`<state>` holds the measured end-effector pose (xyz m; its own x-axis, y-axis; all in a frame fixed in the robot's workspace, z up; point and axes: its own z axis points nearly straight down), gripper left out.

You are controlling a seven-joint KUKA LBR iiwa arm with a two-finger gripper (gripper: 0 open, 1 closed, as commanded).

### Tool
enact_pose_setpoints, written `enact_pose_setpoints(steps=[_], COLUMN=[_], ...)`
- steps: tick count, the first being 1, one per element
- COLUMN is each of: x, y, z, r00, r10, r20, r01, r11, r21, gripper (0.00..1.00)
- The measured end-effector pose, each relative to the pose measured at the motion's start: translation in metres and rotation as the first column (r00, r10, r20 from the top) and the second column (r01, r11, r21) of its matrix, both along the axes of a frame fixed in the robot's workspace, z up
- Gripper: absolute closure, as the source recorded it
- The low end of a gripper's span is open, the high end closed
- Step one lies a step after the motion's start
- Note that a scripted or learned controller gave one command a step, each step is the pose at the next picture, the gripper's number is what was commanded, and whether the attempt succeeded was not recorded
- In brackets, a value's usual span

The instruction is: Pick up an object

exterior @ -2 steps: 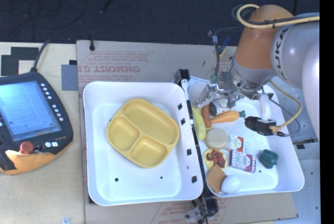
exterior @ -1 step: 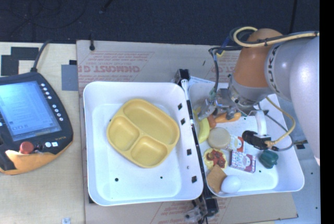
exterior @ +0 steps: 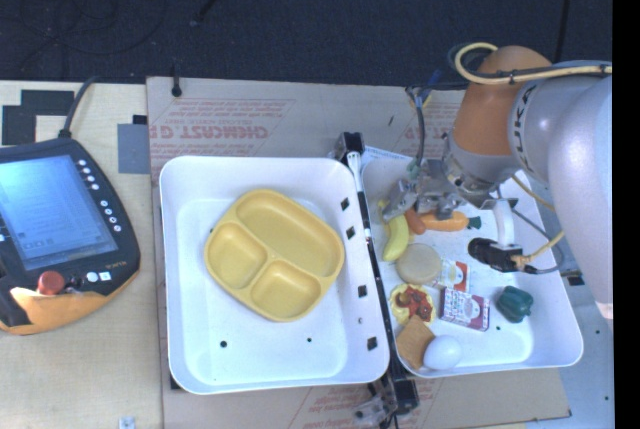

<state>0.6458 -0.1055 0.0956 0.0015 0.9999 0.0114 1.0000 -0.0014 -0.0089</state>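
Orange carrot point(exterior: 447, 221) (slim, lying flat) under the tool point(exterior: 432, 199); tool's grip state unclear

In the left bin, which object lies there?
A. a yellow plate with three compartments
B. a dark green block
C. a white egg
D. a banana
A: the yellow divided plate lies alone in the left bin, while the banana, the white egg and the green block are all in the right bin.
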Motion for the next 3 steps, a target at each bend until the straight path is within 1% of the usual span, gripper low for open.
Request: enact_pose_setpoints(steps=[1, 2, 3], x=[-0.050, -0.004, -0.046], y=[0.020, 0.015, 0.015], z=[-0.008, -0.009, -0.008], r00=[1.000, 1.000, 1.000], r10=[-0.002, -0.001, 0.000], r20=[0.005, 0.000, 0.005], r01=[0.002, 0.001, 0.000], r11=[1.000, 1.000, 1.000], r21=[-0.010, -0.010, -0.010], gripper=[0.00, 0.00, 0.00])
